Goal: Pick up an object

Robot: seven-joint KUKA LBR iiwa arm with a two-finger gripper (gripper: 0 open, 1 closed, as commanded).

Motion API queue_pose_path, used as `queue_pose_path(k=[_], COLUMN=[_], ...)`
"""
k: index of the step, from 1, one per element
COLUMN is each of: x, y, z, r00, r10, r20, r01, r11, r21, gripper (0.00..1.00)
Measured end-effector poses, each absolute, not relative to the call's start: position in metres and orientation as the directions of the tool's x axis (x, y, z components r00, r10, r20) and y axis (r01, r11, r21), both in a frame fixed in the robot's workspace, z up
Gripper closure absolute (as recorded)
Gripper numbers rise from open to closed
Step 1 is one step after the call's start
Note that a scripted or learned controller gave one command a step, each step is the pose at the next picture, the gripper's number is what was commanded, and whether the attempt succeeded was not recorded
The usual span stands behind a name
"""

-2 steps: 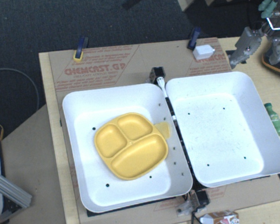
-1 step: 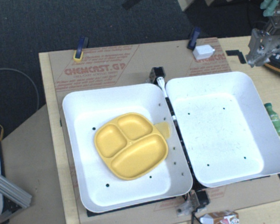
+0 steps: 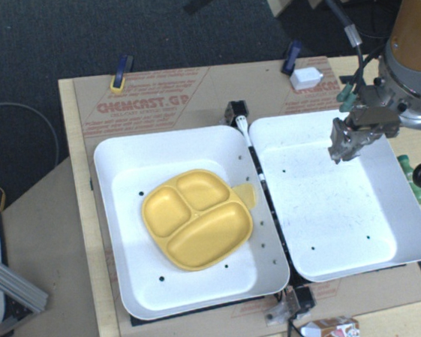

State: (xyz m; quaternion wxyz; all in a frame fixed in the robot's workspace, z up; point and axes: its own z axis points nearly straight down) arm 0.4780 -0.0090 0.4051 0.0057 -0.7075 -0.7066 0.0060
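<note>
While the grey arm (image 3: pixel 409 58) reaches in from the right edge of the frame, its end effector (image 3: pixel 342 149) is seen over the upper right part of the right bin (image 3: pixel 355 246), close to that bin's far wall. Nothing is seen between its tips, and whether it is released or clenched cannot be told from this angle.

A yellow divided plate (image 3: pixel 196 218) is found in the left bin (image 3: pixel 131 271), lying flat near the middle of the floor and turned at a slant. Three compartments are made out on it: two smaller ones toward the upper part and one long one toward the lower right. A small tab on its right side is pointed toward the wall shared with the right bin. The plate is well apart from the end effector.

Both bins are set side by side on a worktop (image 3: pixel 149 95) covered with brown cardboard bearing red print. A small white block (image 3: pixel 306 78) is seen on the cardboard above the right bin, and a blue and yellow clamp (image 3: pixel 119 75) is fixed at the upper left edge of the board.
</note>
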Motion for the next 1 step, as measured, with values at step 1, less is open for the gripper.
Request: queue_pose_path(k=[1], x=[0.4786], y=[0.0625], z=[0.3558], r00=[-0.008], r10=[1.000], r20=[0.001], r01=[1.000], r11=[0.008], r21=[-0.008], gripper=[1.00])
